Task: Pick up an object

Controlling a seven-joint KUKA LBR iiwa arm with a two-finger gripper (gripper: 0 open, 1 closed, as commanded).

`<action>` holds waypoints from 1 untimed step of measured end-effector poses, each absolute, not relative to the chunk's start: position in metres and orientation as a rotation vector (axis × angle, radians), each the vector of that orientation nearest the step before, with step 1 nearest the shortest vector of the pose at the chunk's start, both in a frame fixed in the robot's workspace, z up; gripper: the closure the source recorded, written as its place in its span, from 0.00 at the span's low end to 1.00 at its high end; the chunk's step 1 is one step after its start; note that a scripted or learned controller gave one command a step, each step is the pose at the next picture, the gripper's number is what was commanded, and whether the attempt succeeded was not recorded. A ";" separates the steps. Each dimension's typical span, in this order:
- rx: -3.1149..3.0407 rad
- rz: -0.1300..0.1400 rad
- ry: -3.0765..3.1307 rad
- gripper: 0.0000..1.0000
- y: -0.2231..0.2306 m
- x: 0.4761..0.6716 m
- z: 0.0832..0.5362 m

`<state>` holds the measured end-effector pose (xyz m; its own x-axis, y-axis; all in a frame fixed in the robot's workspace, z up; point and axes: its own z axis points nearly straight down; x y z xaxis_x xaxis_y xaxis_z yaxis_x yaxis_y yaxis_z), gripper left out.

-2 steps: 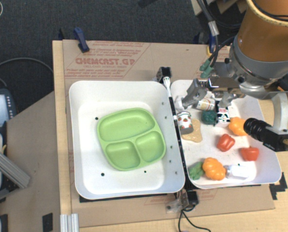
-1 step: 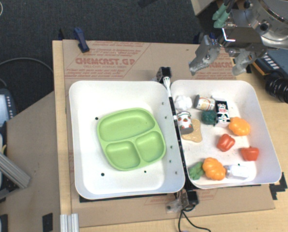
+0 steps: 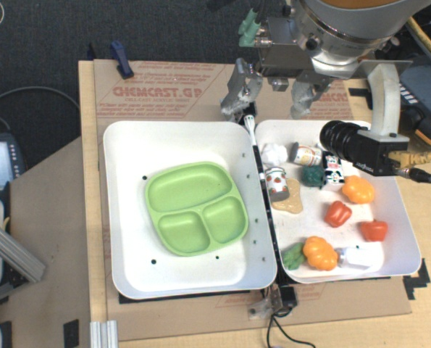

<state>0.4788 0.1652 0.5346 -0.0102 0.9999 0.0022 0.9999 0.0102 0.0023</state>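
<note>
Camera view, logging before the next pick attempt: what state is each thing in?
Tool: raised above the bins' far edge, holding nothing.
Green tray: upright, flat in left bin.
Orange pumpkin: lying loose in right bin.
Red pepper: lying loose, untouched.
Small can: standing upright.

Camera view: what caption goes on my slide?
Grey arm's gripper above two white bins; green divided plate left, toy food right.

Red "CHEMCAST" lettering, partly legible, on the brown board (image 3: 173, 87) behind the bins.
</note>
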 end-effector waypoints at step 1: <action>2.229 -0.018 2.221 0.00 0.142 0.478 0.435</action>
